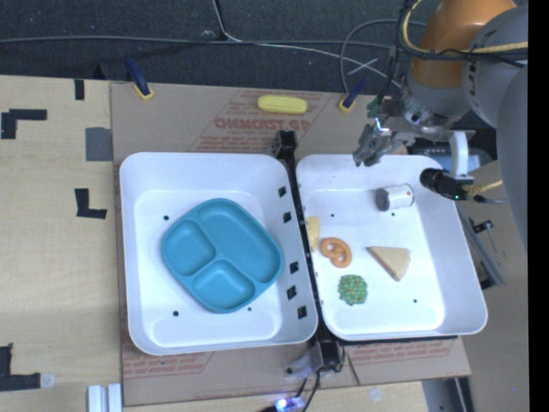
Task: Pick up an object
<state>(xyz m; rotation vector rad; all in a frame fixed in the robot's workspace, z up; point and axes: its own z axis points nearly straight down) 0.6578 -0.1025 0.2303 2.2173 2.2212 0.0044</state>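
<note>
Objects in the right bin [446,307] lie below the end effector [371,154], which hangs at that bin's far rim with its opening impossible to judge: a grey cylinder [395,197] nearest, then a pretzel [335,251], a wedge [390,261] and a green lump [352,289].

Glossy blue plastic tray [221,254]

Right bin [446,312]: far and near-right parts open; grey cylinder [395,197], pretzel [335,251], wedge [390,261], green lump [352,289] crowd the middle, narrow gaps between. Left bin [146,316]: blue tray [221,254] takes the centre, rim strips free. Gripper [369,154] hangs over right bin's far edge.
</note>
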